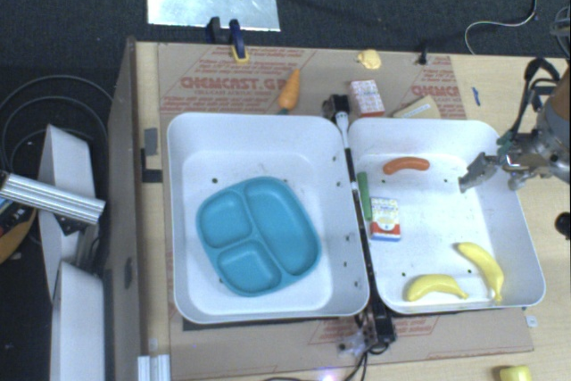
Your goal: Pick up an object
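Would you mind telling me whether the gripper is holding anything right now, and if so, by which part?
Nothing is held. The gripper hangs over the right bin's upper right area with nothing between its fingers; the hot dog lies apart to its left.

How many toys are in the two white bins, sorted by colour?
Blue: 1, the divided plate in the left bin
Yellow: 2, one banana and another banana in the right bin
Orange-red: 1, the sausage
Red and white: 1, the small carton
Total: 5
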Motion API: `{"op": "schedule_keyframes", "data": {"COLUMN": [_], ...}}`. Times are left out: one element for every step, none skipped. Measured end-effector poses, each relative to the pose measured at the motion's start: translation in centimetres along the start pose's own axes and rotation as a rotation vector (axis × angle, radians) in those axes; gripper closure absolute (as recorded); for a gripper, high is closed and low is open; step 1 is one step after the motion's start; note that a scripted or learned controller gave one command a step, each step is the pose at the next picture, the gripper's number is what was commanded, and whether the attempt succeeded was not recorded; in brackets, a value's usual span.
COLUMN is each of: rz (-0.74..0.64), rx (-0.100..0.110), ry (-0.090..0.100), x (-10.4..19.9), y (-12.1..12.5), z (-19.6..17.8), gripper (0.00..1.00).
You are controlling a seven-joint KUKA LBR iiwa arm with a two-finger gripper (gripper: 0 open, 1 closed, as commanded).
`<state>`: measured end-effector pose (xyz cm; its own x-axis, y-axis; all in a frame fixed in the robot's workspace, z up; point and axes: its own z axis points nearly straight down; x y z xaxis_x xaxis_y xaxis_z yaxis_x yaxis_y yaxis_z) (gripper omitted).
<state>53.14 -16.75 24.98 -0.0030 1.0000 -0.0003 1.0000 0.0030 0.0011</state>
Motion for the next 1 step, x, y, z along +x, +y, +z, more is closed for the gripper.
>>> {"op": "schedule_keyframes", "data": {"rz": [-0.004], "rx": [0.004], "ry": [0.002], "x": [1.95], "y": [5.04], "z": [10.24], "gripper": [0.0]}}
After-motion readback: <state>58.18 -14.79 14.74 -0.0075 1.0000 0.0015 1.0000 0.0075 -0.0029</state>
